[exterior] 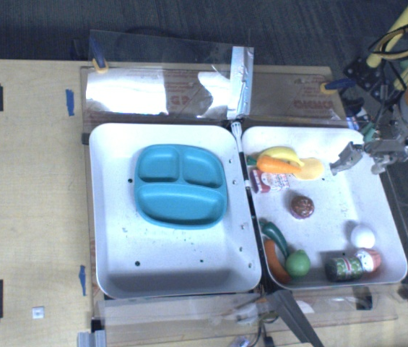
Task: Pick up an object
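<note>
Two white bins sit side by side: the left bin holds one blue divided plate, and the right bin holds one bottle, one banana, one carrot, one brown ball and one white ball. The gripper hangs open and holding nothing over the right bin's far right corner. The banana and carrot lie to its left, apart from it, with the bottle well nearer the front rim.

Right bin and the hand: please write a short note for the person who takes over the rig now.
Hand: at the right bin's upper right corner, fingers spread, nothing between them.
Right bin holds: banana and carrot at top left, brown ball in the middle, white ball and bottle at lower right, green ball at the bottom left.
Left bin: blue divided plate.
Done: nothing picked yet.
Left: choose one object, grasp it, lift it.
</note>
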{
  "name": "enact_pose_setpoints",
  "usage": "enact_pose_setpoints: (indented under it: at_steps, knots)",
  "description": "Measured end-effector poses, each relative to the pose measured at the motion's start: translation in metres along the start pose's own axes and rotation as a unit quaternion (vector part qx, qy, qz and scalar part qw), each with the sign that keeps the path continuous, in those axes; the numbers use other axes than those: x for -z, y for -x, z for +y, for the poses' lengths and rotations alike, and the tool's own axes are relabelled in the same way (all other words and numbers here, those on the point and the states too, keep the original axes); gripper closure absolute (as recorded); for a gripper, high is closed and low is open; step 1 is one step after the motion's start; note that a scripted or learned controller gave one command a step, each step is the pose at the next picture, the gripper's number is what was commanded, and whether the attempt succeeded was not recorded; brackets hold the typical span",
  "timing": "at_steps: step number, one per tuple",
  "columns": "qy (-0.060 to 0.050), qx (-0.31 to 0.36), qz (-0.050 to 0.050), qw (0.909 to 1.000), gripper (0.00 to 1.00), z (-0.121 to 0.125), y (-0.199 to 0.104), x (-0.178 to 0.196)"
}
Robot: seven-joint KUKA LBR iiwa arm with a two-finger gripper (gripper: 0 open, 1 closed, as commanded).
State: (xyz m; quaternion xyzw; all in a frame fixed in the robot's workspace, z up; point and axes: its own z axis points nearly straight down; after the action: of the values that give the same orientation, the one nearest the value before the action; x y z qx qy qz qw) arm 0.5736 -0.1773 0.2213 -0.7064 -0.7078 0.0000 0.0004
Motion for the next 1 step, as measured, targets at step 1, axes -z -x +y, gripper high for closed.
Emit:
enact_pose_setpoints:
  at_steps: [1]
  knots:
    - [-0.001,-0.025,0.001,0.9997,0.00,-0.0685,-0.1109,-0.0384]
